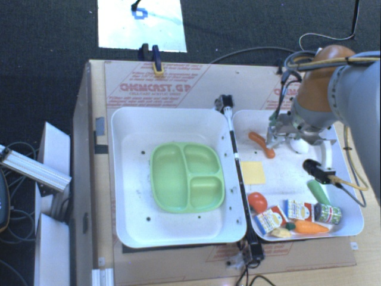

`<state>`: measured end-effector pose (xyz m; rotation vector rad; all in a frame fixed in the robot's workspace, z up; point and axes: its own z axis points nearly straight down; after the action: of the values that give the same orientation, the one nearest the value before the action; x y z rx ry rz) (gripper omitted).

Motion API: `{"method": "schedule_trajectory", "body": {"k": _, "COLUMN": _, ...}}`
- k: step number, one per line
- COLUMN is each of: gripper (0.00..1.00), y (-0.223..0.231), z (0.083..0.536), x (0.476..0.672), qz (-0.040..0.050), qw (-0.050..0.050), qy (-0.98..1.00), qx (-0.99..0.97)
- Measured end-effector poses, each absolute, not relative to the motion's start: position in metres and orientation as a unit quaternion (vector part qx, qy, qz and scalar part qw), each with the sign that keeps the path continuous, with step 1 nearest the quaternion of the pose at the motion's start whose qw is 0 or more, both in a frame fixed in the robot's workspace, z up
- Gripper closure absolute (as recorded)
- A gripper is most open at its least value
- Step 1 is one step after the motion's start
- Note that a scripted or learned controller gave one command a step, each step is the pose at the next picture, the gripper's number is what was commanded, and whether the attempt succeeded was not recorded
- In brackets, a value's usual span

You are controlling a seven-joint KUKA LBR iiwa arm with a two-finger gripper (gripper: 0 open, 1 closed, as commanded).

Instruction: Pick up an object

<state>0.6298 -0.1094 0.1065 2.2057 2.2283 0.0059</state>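
My gripper (277, 138) is low in the far part of the right bin (351, 216), under the grey arm with its orange band. An orange sausage (262, 144) lies slantwise just to its left, touching or nearly touching it. A white egg (297, 145) rests right beside the gripper on its other side. Nearer the front lie a yellow cheese slice (252, 173), a red tomato (258, 202), a green cucumber (318, 192), a carrot (307, 226), small cartons (296, 209) and a can (328, 213).
The left bin (128, 159) holds a green divided plate (187, 177). A black rod (233, 145) runs along the wall between the bins. A black fitting with a cable (315, 170) hangs from the arm over the right bin. A blue clamp (156, 58) sits at the bench's far edge.
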Motion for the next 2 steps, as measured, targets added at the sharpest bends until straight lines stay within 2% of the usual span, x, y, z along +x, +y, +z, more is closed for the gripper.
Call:
{"method": "schedule_trajectory", "body": {"k": 1, "gripper": 0.0, "y": -0.109, "z": 0.106, "x": 0.63, "qz": 0.0017, "qw": 0.003, "qy": 0.711, "qx": 0.703}}
{"method": "schedule_trajectory", "body": {"k": 2, "gripper": 1.0, "y": -0.11, "z": 0.117, "x": 0.631, "qz": 0.0026, "qw": 0.004, "qy": 0.712, "qx": 0.703}}
